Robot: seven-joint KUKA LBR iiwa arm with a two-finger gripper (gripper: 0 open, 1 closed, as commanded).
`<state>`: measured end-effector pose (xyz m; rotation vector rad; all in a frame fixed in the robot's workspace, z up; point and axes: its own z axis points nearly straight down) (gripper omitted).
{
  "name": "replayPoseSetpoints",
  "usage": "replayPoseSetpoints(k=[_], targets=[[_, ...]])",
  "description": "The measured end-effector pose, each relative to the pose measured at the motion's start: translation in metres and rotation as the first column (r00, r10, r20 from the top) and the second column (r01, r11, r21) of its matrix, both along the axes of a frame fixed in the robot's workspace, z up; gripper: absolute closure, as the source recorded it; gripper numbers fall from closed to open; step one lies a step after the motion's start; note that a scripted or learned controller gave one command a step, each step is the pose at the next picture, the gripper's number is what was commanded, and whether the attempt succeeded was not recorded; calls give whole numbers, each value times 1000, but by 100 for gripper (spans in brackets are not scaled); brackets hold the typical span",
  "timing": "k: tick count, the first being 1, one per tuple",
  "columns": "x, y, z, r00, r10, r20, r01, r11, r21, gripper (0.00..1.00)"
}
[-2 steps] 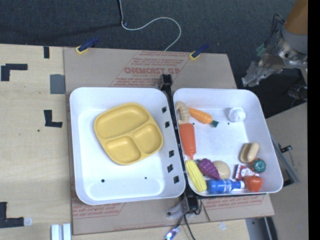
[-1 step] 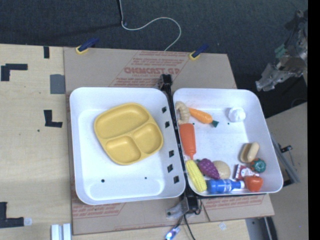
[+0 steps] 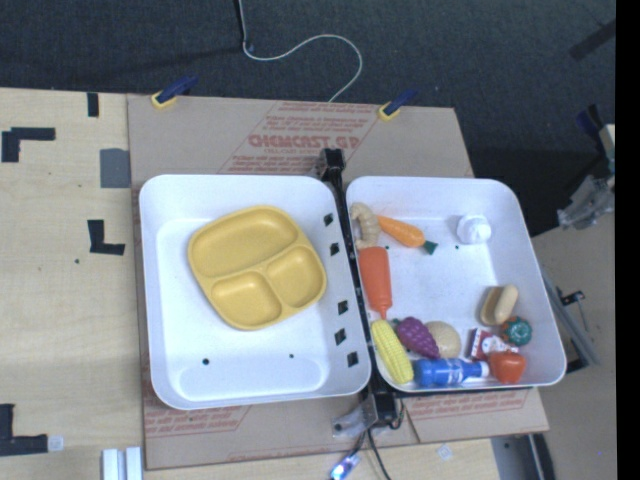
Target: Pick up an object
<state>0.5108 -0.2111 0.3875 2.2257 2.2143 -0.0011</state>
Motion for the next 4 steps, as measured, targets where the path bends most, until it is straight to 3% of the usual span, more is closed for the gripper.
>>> replayPoseSetpoints(k=[1, 2, 3, 4], targets=[[-28, -13, 27, 1000, 4, 1, -4, 1000, 1, 100], [-27, 59, -2, 1000, 12, -4, -12, 1000, 4, 100], [-26, 112, 27, 1000, 11, 1, -11, 1000, 2, 100], [-28, 148, -37, 1000, 9, -9, -9, 1000, 3, 100]])
